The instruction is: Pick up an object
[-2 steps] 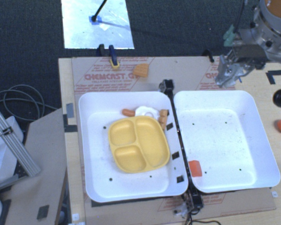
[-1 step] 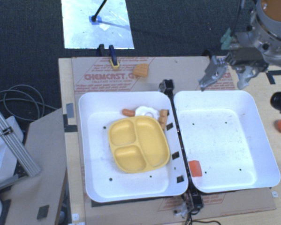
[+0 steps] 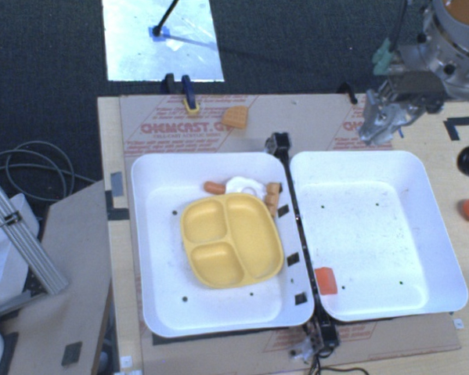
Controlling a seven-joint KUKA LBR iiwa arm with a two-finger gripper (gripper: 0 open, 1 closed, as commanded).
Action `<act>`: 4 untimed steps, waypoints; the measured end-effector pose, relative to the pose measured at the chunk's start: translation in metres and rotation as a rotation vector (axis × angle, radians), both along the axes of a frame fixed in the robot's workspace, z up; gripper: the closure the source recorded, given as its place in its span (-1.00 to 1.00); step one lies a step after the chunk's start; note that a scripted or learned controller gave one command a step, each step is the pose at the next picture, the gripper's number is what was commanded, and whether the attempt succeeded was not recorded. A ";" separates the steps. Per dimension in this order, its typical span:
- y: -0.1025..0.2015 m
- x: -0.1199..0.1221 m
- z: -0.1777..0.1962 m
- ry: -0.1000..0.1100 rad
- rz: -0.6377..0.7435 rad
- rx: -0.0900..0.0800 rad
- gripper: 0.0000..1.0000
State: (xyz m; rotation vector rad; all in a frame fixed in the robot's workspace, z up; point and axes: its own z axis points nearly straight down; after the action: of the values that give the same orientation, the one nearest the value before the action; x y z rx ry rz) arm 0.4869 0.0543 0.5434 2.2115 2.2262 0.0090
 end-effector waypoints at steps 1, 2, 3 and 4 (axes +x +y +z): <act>0.000 0.000 0.000 0.000 0.000 0.000 -1.00; -0.048 -0.001 -0.009 0.004 -0.010 -0.003 -1.00; -0.045 0.000 0.003 0.000 0.000 -0.001 1.00; -0.045 0.000 0.003 0.001 0.000 -0.001 -1.00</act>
State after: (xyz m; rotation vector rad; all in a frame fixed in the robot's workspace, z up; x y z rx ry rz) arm 0.4870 0.0089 0.5462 2.2110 2.2264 0.0065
